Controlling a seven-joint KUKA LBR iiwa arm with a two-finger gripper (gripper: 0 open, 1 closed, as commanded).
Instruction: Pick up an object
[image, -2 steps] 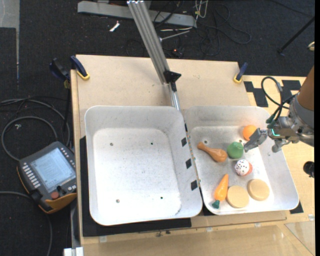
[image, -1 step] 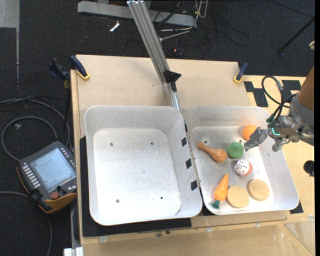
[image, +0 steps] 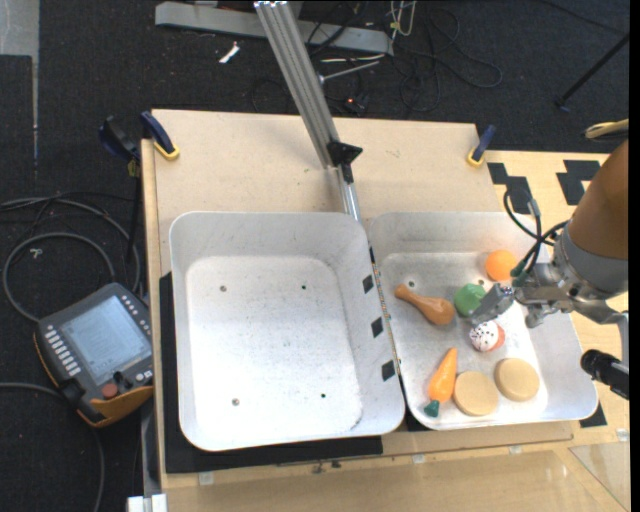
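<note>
The right bin holds several small objects. A brown drumstick-shaped piece lies left of a green object. An orange ball sits behind them. A white dotted ball lies in the middle, an orange carrot points toward the front, and two tan discs rest at the front right. My gripper hangs low over the bin, between the green object and the white ball, reaching in from the right.
The left bin lies beside the right one. A slanted metal pole crosses the bench from the back. Blue-and-yellow clamps sit at the back corners. A teach pendant lies left of the bench.
</note>
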